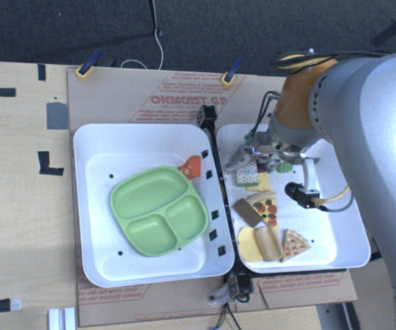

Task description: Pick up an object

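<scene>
The claw (pixel 258 158) hangs low over the far part of the right bin (pixel 349 253), just above a small block with a yellow and white face (pixel 247 177), and I cannot tell from this slanted view how the claw stands or if it has anything in it, because the wrist covers that place. The task names no one object, so I judge the small block under the claw to be the likely target. It looks like a toy food piece, probably light and stiff, with flat sides, so a grip across its two short sides should hold well; it may slide on the smooth white floor if it is pushed from one side only. Nearer the front of the same bin lie other toy foods close together: a brown flat piece (pixel 247 212), a piece with red dots (pixel 267 208), a yellow round slice (pixel 248 245) touching a tan roll (pixel 268 243), and a pizza wedge (pixel 293 243). The thin flat ones seem hard to lift, since there is little edge to take, and the roll could turn away. In the left bin (pixel 91 184) rests a green divided plate (pixel 159 210), wide and shallow, probably too broad except at its rim, and a small orange piece (pixel 191 166) lies beside it near the wall between the bins
</scene>
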`<action>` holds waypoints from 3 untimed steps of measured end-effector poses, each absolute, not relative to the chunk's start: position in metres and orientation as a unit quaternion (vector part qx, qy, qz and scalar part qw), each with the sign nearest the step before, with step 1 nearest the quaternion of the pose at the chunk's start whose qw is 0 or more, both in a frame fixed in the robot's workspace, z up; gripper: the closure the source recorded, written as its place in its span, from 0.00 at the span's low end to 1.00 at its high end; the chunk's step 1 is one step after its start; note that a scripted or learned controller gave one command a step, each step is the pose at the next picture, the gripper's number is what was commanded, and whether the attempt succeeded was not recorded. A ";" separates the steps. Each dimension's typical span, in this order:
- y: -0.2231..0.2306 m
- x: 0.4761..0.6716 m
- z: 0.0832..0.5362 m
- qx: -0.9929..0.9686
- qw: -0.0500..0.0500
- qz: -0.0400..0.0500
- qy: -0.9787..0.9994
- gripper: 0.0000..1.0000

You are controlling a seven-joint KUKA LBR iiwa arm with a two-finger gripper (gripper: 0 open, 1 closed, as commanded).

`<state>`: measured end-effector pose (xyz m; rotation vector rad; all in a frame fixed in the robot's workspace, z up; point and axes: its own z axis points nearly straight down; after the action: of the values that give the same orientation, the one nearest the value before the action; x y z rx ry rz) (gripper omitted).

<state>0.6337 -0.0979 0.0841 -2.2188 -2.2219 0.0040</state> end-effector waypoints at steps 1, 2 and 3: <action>-0.096 0.646 0.084 -0.707 0.000 0.000 -0.707 0.00; -0.093 0.658 0.084 -0.707 0.000 0.000 -0.708 0.00; -0.103 0.652 0.084 -0.707 0.001 0.001 -0.707 0.00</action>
<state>0.6517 -0.1034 0.0840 -2.2200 -2.2214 0.0032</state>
